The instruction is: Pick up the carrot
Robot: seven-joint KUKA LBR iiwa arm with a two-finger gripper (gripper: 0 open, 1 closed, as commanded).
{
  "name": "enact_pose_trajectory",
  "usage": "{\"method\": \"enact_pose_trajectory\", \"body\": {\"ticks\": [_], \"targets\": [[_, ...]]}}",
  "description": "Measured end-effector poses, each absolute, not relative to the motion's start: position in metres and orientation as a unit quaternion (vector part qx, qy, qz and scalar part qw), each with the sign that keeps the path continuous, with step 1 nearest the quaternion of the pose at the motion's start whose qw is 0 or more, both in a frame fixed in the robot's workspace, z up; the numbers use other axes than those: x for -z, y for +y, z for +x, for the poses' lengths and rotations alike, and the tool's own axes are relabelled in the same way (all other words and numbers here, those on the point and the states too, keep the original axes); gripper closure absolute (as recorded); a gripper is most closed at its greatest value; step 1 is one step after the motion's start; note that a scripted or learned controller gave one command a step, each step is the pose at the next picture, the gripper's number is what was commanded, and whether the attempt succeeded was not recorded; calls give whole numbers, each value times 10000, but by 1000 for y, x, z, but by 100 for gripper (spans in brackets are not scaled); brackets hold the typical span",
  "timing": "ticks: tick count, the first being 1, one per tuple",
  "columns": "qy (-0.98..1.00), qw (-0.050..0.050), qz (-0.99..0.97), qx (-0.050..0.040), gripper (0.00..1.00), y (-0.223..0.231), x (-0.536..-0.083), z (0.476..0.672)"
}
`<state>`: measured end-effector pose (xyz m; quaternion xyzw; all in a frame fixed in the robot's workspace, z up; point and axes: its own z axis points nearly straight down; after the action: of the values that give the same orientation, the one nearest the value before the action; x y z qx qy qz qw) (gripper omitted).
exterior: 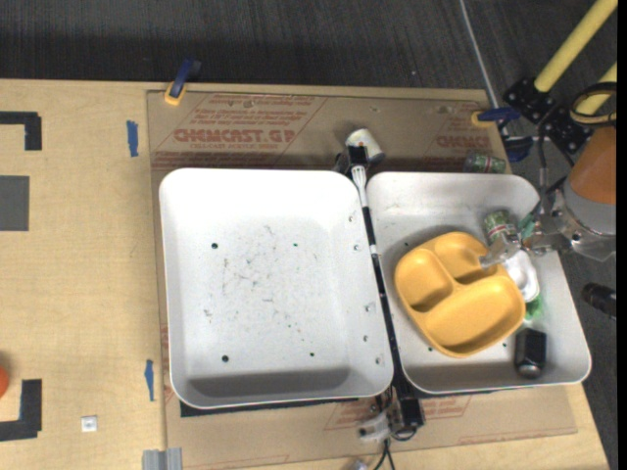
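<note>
Claw is low inside the right-hand bin, reaching in from the arm with its grey body and orange band. Whether the claw is apart or together cannot be told: the tip is a blur of metal against clutter. It sits at the rim of a yellow divided dish, touching or just above it (contact not resolvable). The bulk of the dish spreads away from the claw toward the middle of the bin. Just beside the claw, on the side toward the bin's back wall, lies a small green-labelled can. Just on the claw's other side, against the dish's edge, is a pale object with a green patch, too blurred to name. Further that way, near the bin's front corner, rests a small black object. The left-hand bin lies past the dish, well apart from the claw. Position of the carrot: cannot tell. A small orange shape sits on the counter, far across both bins from the claw and cut off by the frame; not identifiable.
</note>
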<state>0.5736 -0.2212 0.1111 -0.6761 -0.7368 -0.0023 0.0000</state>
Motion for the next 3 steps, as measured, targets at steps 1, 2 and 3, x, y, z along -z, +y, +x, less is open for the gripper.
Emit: {"method": "enact_pose_trajectory", "body": {"ticks": [1, 2, 3], "targets": [[-8115, -256, -5838, 33, 0, -208, -99, 536], [-7805, -140, -6250, 30, 0, -179, -90, 501], [-7020, -242, -7118, -25, 0, -138, -92, 515]]}}
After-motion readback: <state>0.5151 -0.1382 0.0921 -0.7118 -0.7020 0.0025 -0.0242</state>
